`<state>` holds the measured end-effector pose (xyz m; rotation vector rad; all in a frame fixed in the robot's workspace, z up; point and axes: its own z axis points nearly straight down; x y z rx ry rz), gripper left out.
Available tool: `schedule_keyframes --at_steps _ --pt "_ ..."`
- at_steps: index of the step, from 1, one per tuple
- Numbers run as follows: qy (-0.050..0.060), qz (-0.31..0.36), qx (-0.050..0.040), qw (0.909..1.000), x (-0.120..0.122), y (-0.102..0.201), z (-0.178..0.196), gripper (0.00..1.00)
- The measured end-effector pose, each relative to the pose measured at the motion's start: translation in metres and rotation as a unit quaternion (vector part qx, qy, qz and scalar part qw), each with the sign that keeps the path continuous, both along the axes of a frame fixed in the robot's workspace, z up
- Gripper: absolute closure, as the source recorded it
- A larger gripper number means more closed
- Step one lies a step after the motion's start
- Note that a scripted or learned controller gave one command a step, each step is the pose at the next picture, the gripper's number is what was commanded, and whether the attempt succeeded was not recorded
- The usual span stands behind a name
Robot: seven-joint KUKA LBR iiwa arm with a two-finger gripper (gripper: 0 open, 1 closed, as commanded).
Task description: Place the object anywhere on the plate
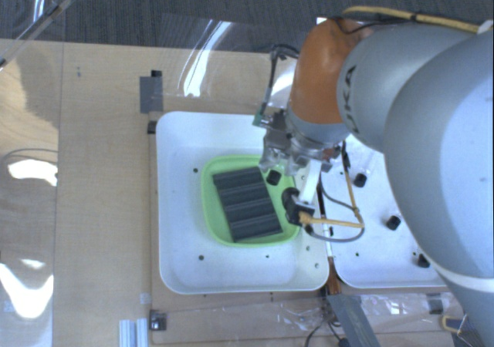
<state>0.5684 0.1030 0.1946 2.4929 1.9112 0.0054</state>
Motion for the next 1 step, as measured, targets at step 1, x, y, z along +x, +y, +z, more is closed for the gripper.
schedule_keyframes --at_steps 1 --pt "0.000 0.000 0.0001 1.0000 0.0001 -0.0003 0.0002 0.00"
